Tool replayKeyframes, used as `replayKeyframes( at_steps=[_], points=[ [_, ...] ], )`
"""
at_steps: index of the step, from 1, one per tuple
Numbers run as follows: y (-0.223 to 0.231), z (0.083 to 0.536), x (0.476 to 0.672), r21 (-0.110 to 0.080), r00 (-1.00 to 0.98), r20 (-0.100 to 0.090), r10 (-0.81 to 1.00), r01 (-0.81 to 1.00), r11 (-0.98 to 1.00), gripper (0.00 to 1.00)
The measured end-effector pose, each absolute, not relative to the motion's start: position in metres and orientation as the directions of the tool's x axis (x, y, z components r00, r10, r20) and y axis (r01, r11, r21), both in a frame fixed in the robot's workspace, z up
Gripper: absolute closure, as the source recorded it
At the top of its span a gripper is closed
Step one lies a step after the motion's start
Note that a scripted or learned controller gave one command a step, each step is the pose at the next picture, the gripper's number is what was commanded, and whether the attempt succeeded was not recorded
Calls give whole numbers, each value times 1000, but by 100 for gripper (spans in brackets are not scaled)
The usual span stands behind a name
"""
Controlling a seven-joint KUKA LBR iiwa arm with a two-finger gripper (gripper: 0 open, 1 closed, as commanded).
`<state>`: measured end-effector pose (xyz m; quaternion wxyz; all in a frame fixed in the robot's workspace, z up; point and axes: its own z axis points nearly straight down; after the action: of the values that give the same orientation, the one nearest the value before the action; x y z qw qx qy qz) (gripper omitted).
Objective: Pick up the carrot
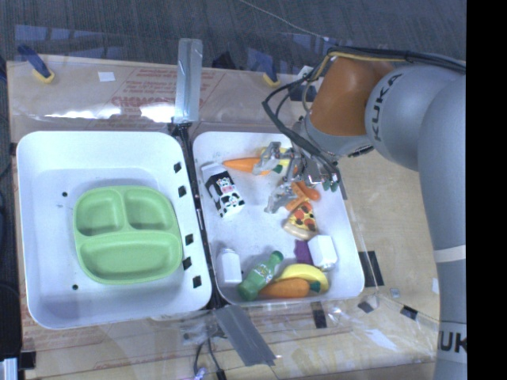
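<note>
The carrot (244,165), orange with a green leafy top pointing right, lies near the far edge of the right bin (344,236). My gripper (290,187) hangs low in that bin, just right of and a little nearer than the carrot's green end. Directly beside the gripper lie small orange pieces (303,191) and a pizza slice (301,222). The grey arm with its orange band (344,93) comes in from the upper right and hides the bin's far right corner.
The right bin also holds a cow-patterned carton (226,195), a white bottle (230,266), a green bottle (260,275), a banana (306,274), an orange oblong toy (285,289), a purple piece (303,250) and a white block (322,252). A green divided tray (127,234) sits in the left bin (32,212).
</note>
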<state>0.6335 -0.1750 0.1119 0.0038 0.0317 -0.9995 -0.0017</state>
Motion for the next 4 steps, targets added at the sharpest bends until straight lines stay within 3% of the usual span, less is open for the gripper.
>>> replayKeyframes(
  at_steps=[1, 2, 3, 4],
  points=[
    [-150, 92, 633, 1, -999, 0, -53, -53, 999, 0],
    [-149, 105, 635, -1, -998, -6, -60, -60, 998, 100],
    [-175, 210, 609, -5, -937, -7, -350, -350, 937, 100],
    [-175, 208, 608, -2, -937, -3, -350, -350, 937, 0]
  ],
)
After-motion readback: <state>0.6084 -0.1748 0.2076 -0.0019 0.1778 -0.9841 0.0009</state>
